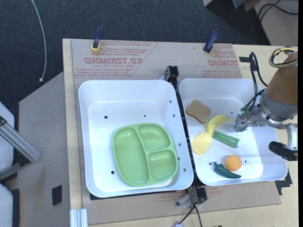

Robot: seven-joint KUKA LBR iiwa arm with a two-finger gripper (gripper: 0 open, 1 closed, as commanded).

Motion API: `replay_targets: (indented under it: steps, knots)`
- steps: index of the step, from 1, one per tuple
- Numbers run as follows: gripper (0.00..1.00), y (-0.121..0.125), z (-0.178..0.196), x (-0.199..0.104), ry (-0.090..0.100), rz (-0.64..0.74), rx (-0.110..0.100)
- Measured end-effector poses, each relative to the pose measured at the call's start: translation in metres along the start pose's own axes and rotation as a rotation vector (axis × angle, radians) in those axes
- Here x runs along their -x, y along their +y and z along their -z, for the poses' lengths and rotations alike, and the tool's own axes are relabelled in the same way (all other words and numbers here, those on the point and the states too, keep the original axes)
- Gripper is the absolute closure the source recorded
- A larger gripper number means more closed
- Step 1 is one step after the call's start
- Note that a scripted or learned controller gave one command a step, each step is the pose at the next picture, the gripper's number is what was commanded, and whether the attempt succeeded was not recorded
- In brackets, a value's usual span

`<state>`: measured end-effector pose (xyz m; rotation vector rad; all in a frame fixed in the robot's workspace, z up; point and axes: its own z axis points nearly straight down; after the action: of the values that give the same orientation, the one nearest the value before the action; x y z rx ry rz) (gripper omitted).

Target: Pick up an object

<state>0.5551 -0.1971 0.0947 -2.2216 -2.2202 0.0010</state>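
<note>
Item one, your likeliest pick: the green stick, a short rod lying flat on the floor of the right bin, near that bin's middle. You should judge it light, stiff and smooth, probably plastic toy food; take it across its narrow width at mid-length, since a grip near an end could let it pivot or squirt out.

Item two: the yellow banana, just up-left of the green stick, its lower end about touching it. Curved and likely slick; you would do better gripping across the curve.

Item three: the yellow pear-shaped piece, just left of the stick. Rounded, prone to roll.

Item four: the brown bread slice, further up-left of the stick. Flat and low, hard to get under.

Item five: the orange ball, below the stick, touching a dark green pepper at its lower edge.

Item six: the end effector, just up-right of the stick, low over the bin floor. You cannot tell from this view whether it is apart or together; nothing is visibly clamped.

Item seven: the left bin, well left of the stick, holding a green divided tray. Both bins rest on the tabletop.
</note>
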Motion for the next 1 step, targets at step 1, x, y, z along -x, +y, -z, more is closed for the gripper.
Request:
replay_targets:
  steps: [1]
  knots:
    - [1.0,-0.0009,0.0444,0.006,-0.003,0.0,0.006]
